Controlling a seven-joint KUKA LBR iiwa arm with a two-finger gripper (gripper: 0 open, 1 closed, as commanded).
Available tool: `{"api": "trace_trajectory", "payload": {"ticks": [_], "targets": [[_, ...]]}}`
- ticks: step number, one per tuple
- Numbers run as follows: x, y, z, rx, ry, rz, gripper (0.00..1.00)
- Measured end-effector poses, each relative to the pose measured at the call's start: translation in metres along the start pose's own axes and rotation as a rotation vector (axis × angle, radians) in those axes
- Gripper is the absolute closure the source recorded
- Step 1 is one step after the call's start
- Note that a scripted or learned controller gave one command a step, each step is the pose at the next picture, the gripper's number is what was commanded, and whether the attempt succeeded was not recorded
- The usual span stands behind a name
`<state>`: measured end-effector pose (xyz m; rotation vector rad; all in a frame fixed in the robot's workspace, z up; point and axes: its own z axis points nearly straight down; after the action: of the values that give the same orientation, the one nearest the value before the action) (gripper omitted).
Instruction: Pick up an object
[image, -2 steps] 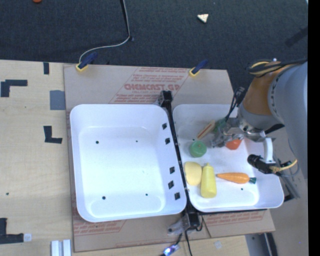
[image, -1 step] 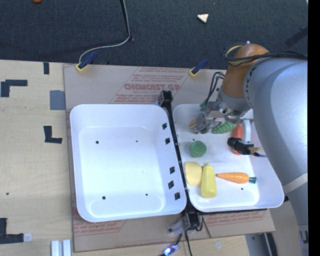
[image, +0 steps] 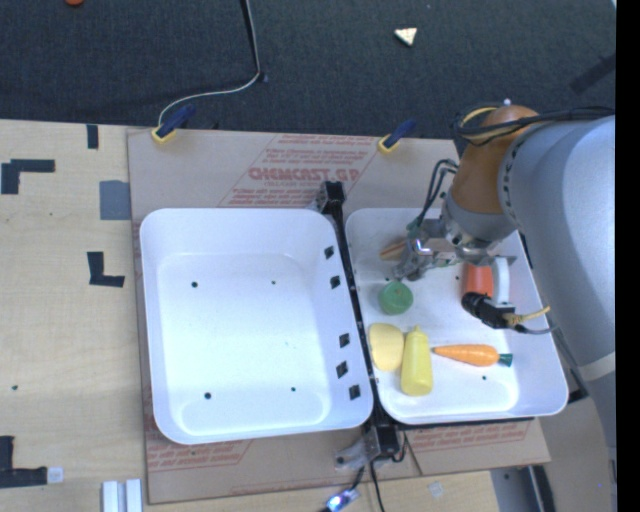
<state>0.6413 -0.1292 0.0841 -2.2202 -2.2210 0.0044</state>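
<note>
- Fingers (image: 412, 262) hang low in the upper part of the right bin (image: 530, 400), right of frame centre; whether they are parted or closed cannot be told.
- Just below them lies a green round object (image: 396, 297).
- Further down sit a pale yellow lump (image: 386, 346), a yellow bottle-shaped piece (image: 417, 363) and a carrot (image: 468, 353).
- Left bin (image: 240, 320) sits alongside on the table (image: 60, 300).

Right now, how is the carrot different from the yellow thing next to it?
The carrot is orange with a green tip; the yellow block is plain yellow. The carrot is thin and tapers to a point; the yellow block is thick with blunt ends. The carrot lies sideways across the view; the yellow block lies up and down it. Both lie flat in the right bin, near its front edge.
</note>
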Motion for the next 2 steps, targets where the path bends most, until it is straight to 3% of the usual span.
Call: {"api": "trace_trajectory", "payload": {"ticks": [1, 2], "targets": [[0.001, 0.001, -0.01, 0.0, -0.001, -0.002, 1.0], [0.033, 0.027, 0.0, 0.002, 0.002, -0.002, 1.0]]}}
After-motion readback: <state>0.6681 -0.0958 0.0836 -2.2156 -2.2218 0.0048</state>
